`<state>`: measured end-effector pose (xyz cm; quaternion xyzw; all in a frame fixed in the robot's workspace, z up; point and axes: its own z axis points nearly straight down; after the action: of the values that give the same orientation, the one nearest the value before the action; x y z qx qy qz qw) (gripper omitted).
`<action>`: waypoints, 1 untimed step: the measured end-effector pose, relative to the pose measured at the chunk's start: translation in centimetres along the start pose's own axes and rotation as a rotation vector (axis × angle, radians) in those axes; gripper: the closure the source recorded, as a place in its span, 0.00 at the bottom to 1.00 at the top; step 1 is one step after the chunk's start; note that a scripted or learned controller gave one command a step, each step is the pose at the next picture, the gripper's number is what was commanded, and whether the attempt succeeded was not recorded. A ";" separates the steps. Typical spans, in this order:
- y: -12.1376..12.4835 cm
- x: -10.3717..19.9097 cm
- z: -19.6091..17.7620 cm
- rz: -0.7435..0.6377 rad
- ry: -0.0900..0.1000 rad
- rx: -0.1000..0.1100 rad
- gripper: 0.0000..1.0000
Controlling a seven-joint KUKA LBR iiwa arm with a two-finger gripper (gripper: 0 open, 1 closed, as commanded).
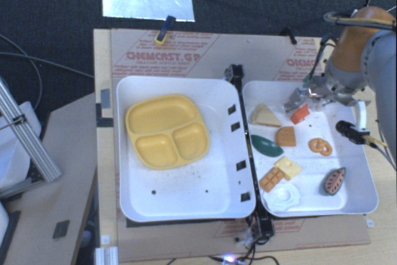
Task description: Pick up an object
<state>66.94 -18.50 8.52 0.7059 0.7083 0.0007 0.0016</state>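
the surface [205, 49] carries two white bins side by side. the left bin [133, 195] holds a yellow divided tray [166, 131], nothing i need. the right bin [366, 189] holds the small things: a pale wedge [265, 115], a brown toast piece [286, 136], a green leaf shape [267, 146], a pretzel [321, 146], a yellow cheese block [288, 167], a waffle piece [271, 179], a fried egg [283, 197] and a brown ridged shell [334, 181]. my pincer [305, 98] sits low at the far edge of the right bin, right over a small orange-red piece [300, 114]. whether it is spread or closed i cannot tell. the piece looks to rest on the bin floor, so i judge nothing is lifted yet; gripping and raising remain.
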 end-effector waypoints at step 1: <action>0.0 0.8 0.0 -0.001 0.000 0.000 0.00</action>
<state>66.92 -17.72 8.50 0.7054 0.7088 0.0004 0.0016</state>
